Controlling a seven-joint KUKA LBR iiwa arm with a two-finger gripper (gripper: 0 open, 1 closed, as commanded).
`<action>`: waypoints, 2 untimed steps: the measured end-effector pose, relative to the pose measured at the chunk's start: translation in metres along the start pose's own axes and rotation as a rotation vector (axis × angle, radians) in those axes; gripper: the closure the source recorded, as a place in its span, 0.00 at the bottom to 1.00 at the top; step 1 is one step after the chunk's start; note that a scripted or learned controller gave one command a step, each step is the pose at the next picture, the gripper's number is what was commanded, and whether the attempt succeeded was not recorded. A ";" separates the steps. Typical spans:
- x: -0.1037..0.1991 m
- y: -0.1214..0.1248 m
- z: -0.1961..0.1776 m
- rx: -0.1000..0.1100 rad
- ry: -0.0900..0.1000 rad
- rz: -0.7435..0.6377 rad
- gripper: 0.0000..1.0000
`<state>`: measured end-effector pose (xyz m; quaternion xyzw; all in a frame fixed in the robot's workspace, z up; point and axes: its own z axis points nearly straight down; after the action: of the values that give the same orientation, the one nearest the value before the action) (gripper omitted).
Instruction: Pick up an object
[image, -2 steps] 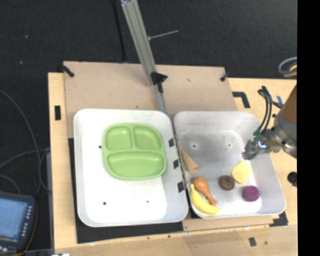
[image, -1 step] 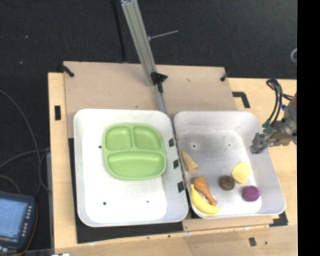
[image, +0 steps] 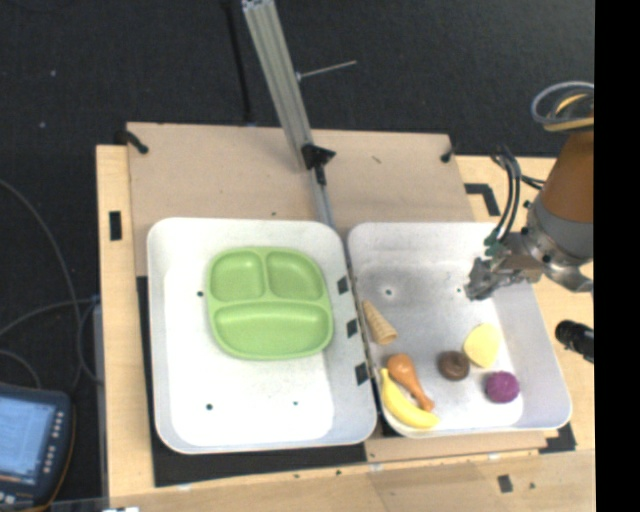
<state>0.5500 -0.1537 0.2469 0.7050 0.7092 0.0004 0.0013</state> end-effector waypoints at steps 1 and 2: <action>0.053 0.016 -0.009 0.000 0.002 -0.003 1.00; 0.107 0.044 -0.006 0.000 0.002 -0.002 1.00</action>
<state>0.5935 -0.0465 0.2531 0.7043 0.7099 0.0011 0.0005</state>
